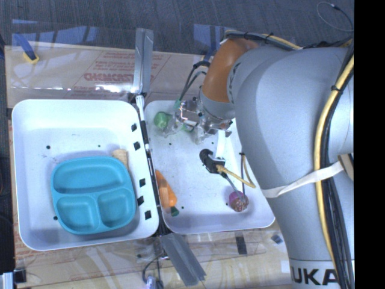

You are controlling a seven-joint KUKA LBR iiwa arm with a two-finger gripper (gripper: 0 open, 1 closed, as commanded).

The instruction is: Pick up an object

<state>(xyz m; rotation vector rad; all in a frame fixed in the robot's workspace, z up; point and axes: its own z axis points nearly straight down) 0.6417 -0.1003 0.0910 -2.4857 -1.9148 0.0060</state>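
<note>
My arm point(289, 131) lies nearest the lens, reaching over the right bin point(186, 161). My tool point(192, 122) sits low at that bin's far end; whether it is apart or together, I cannot tell. The green object point(161, 120) is just beside the tool, on its side toward the left bin point(36, 131). The carrot point(165, 192) is nearer the camera than the tool, along the dividing wall. The purple round object point(238, 201) is near the bin's near corner. Well apart from the tool, in the left bin: the blue tray point(93, 194), with a tan piece point(121, 156) at its far rim.
</note>
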